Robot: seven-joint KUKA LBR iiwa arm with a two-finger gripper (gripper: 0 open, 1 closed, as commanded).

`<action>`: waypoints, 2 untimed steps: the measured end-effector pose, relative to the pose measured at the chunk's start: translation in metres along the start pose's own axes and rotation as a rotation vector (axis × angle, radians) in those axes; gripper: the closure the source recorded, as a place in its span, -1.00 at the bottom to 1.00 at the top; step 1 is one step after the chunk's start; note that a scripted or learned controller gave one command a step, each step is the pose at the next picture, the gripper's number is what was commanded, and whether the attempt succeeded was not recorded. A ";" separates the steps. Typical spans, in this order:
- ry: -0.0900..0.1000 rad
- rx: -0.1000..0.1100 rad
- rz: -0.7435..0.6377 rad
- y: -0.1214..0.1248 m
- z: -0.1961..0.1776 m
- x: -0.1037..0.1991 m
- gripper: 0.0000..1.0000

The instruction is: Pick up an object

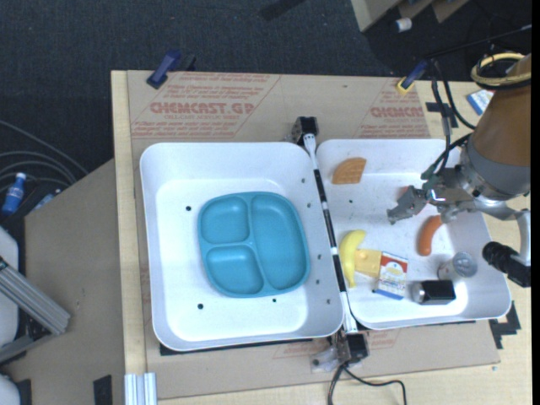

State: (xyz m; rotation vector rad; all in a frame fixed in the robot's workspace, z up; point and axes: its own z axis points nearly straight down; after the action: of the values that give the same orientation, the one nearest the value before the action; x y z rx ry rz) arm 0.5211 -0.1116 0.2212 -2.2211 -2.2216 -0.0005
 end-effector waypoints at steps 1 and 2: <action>0.000 0.001 0.001 0.057 0.137 -0.042 -1.00; 0.000 -0.001 -0.001 0.112 0.136 -0.022 -1.00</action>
State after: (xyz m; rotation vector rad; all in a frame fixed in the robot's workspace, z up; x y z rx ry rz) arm 0.6335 -0.1338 0.0850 -2.2204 -2.2233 -0.0015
